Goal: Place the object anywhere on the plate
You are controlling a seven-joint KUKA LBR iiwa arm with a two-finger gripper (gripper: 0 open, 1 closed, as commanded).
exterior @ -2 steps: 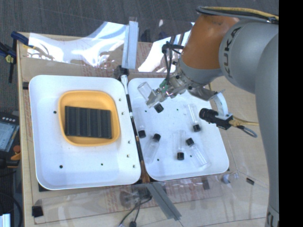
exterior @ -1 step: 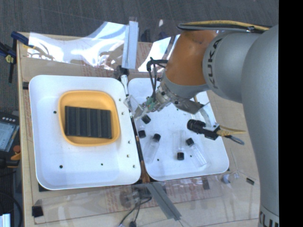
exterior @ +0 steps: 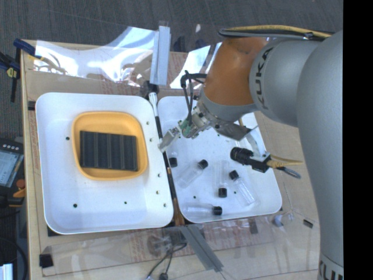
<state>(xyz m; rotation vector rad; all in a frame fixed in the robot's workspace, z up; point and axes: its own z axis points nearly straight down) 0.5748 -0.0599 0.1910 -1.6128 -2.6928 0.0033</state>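
A yellow plate [exterior: 106, 123] lies in the left bin [exterior: 58, 203], and a dark ridged rectangle [exterior: 111, 150] covers its middle. Several clear vials with black caps lie scattered in the right bin [exterior: 265, 206]; one [exterior: 195, 169] is near the bin's middle, another [exterior: 205, 210] by the front wall, and a third [exterior: 240, 185] to the right. My gripper [exterior: 169, 138] hangs low at the right bin's left wall, just right of the plate and above the divide between the bins. I see nothing clearly held in it.
Crinkled clear plastic sheeting [exterior: 105, 60] lies behind the bins. A metal bar [exterior: 159, 54] stands behind the divide. The big grey arm [exterior: 291, 80] covers the right bin's back right part. A small screen device [exterior: 7, 165] sits at the left edge.
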